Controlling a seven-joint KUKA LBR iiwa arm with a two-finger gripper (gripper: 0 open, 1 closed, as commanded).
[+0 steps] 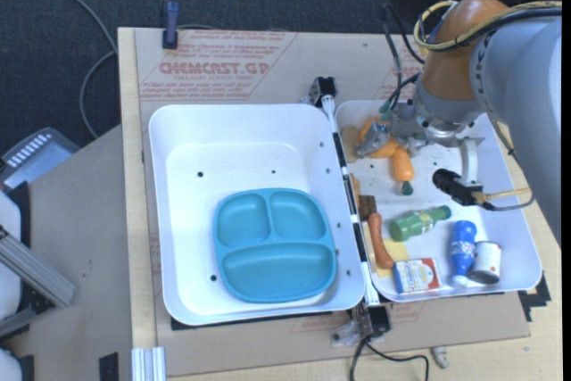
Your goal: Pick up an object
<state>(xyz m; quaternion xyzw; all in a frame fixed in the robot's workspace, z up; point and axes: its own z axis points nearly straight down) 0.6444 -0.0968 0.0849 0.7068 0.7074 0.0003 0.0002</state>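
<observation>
While the claw [385, 131] hangs low over the right bin's [526, 268] far corner, whether it is apart or together cannot be told. Just beside it lies an orange carrot [402, 162]. Nearer the camera lie a green bottle [416, 222], a blue can [462, 249] and a small carton [416, 275]. Well to its left, a blue divided plate [273, 243] sits in the left bin [178, 138].
</observation>
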